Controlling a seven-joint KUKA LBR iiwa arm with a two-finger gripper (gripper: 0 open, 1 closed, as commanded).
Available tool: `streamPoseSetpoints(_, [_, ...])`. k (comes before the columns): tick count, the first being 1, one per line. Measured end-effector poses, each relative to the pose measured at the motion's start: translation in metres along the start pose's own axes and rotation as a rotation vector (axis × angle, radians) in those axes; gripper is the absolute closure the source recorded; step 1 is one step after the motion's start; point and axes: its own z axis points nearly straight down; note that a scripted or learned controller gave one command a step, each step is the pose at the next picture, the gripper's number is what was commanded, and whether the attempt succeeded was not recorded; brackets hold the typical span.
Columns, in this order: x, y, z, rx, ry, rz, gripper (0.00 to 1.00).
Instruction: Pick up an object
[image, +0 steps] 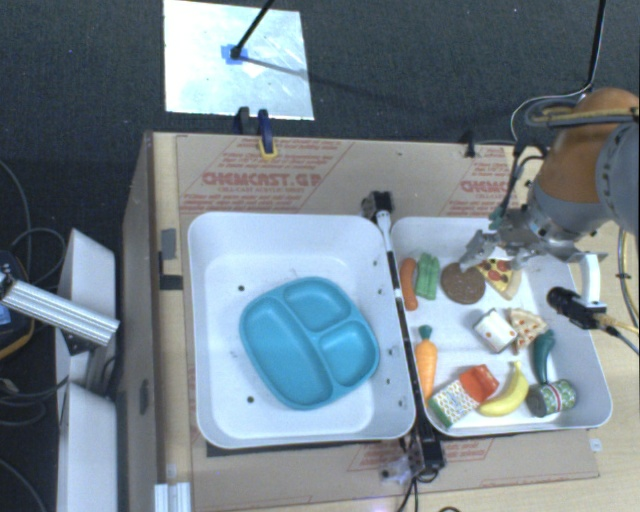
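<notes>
Camera view: bench board (262, 180) reads "CHEMCAST GP" in red.

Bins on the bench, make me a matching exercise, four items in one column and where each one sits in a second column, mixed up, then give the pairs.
Items:
1. blue divided plate
2. banana
3. carrot
4. brown disc

Places:
A. right bin, near its front edge, beside a small can
B. right bin, along the divider between the bins
C. left bin, in the middle
D. right bin, toward the back, next to a pizza slice

Pairs: 1-C, 2-A, 3-B, 4-D
</notes>
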Motion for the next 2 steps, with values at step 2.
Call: streamPoseSetpoints(2, [0.064, 0.042, 0.064, 0.002, 0.002, -0.001, 0.00])
